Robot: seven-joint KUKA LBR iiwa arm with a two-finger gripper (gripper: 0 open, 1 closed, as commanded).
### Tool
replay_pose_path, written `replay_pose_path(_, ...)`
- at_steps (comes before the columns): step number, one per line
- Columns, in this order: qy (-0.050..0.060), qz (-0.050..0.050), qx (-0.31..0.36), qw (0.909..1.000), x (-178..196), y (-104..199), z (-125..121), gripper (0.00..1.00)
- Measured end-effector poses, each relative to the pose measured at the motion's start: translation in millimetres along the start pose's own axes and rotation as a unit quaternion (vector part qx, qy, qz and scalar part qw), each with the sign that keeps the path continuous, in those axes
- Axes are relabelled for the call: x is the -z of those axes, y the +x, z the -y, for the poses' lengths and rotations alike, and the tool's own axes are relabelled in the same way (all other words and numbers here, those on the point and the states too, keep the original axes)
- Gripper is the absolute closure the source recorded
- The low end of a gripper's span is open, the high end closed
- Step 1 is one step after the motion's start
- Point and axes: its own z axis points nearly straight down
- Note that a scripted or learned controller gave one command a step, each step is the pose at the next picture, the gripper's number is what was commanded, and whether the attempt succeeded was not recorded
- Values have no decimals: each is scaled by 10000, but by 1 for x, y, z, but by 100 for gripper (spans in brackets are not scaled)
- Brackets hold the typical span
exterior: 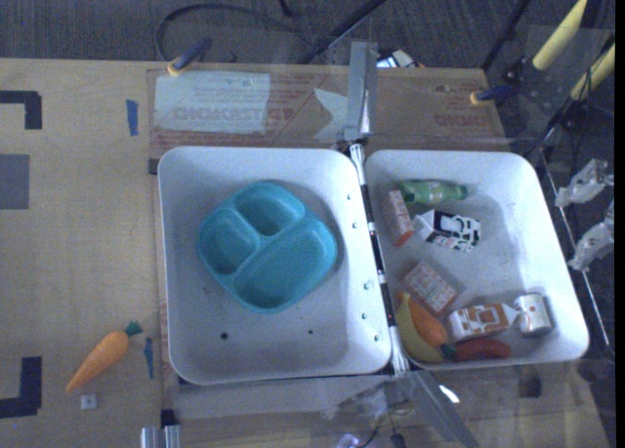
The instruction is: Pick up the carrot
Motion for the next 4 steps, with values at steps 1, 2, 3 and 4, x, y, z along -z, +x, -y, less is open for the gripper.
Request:
replay_pose_path(1,-2,44,-17,10000,12,-2,0,100)
replay_pose_path(2,-2,42,-16,10000,12,-2,0,0)
replay_pose_path(3,4,16,3799,9250,26,25,4,0)
replay_pose_path(4,3,20,3330,9429,32,17,-13,0)
